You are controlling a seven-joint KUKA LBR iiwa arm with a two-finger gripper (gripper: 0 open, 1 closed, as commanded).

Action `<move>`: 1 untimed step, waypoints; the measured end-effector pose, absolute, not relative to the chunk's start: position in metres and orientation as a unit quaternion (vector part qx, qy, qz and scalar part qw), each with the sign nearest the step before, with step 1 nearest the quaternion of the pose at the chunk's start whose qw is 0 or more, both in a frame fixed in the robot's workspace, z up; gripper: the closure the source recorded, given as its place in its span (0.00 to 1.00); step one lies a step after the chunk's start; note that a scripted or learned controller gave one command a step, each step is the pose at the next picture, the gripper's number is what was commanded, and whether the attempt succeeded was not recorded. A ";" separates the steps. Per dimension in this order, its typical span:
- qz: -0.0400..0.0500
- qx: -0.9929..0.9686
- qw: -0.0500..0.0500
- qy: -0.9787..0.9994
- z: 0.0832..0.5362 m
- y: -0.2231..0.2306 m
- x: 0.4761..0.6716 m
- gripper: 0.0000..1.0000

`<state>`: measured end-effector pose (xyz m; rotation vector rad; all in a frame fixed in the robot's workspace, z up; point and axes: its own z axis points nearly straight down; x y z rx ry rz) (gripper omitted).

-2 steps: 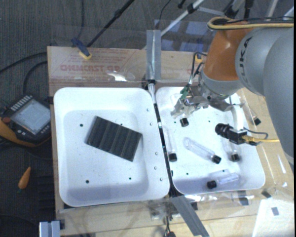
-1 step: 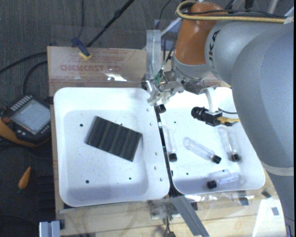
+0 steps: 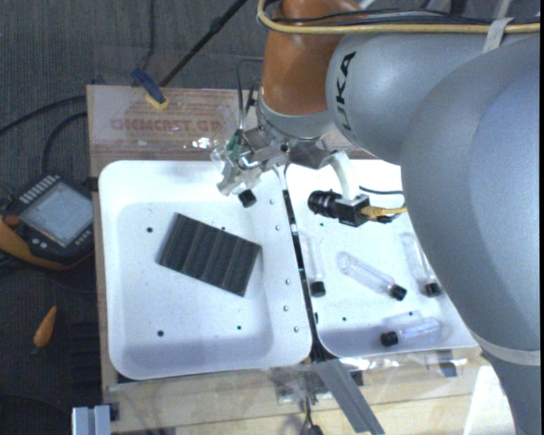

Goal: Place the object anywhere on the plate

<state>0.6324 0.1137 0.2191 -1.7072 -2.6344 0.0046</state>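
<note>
Capped tube | clenched in gripper, cap downward | hangs beyond the plate's far right corner (dark ribbed slab) | plate's long axis diagonal

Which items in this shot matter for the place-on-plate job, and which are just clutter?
Job:
- dark ribbed rectangular plate in the left white bin
- clear black-capped tube at the gripper

Clutter:
- other clear black-capped tubes in the right white bin
- grey handheld pendant left of the bench
- blue clamp behind the bins
</note>
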 end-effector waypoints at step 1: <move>0.001 -0.375 0.001 -0.927 0.196 0.103 0.664 1.00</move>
